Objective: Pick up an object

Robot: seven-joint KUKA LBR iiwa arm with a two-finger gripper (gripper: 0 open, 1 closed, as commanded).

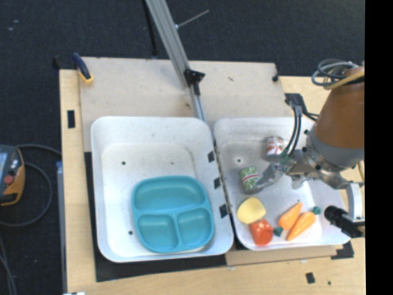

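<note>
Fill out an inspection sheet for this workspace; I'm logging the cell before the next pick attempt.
Surface: wooden bench bearing a left bin and a right bin.
Job's things: right bin holds a green-and-white can, a red-and-white can, a yellow toy, a red toy pepper and two toy carrots.
Clutter: blue divided plate in the left bin.
Grippers: end effector low over the right bin, beside the green-and-white can.
Cables: loops behind the arm.
Surroundings: dark floor; metal pole.

Teal tray, orange carrots, yellow lemon, red pepper.
</note>
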